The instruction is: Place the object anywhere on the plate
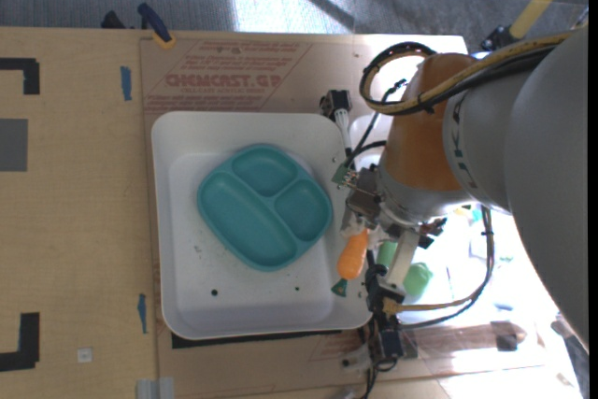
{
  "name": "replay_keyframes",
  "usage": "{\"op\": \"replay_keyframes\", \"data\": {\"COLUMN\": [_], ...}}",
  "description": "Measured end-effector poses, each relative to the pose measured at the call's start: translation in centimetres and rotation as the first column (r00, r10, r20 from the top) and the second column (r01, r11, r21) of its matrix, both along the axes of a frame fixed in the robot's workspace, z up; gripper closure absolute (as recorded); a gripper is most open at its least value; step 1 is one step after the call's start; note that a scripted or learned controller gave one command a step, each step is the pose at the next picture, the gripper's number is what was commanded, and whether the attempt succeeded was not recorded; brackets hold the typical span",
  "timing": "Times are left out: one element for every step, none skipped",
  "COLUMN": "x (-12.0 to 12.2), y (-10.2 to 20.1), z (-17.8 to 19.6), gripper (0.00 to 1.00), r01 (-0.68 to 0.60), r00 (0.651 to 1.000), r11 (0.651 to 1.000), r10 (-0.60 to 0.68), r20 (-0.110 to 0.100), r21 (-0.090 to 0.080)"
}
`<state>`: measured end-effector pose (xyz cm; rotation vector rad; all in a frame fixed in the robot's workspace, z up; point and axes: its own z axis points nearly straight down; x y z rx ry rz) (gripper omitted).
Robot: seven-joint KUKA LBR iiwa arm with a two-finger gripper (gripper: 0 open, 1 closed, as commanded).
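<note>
Orange piece at the bin's edge, plate bare

Down at the lower right of the frame, the gripper (366, 264) hangs over the right rim of the white bin (177, 201), with an orange object (352, 254) right at its fingers. Whether the jaws actually clamp it, I cannot tell from this angle. A green object (415, 278) sits just beside, further right. Toward frame centre, the teal divided plate (264, 206) lies in the bin, apart from the orange object.

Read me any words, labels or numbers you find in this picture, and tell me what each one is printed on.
Red print on the cardboard sheet behind the left bin: mirrored and blurred; the large line looks like "CHEMCAST" plus further letters, not surely readable.
Smaller red lines above it: too blurred to read.
</note>
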<state>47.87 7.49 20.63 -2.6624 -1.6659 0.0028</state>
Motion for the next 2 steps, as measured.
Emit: {"op": "replay_keyframes", "data": {"x": [2.2, 2.8], "y": [4.2, 9.5], "z": [-0.2, 2.2], "gripper": [1.00, 1.00], "r01": [0.154, 0.246], "r00": [0.988, 0.969], "r11": [0.988, 0.969], "r10": [-0.154, -0.246], "r20": [0.000, 0.000], "r21": [-0.001, 0.000]}}
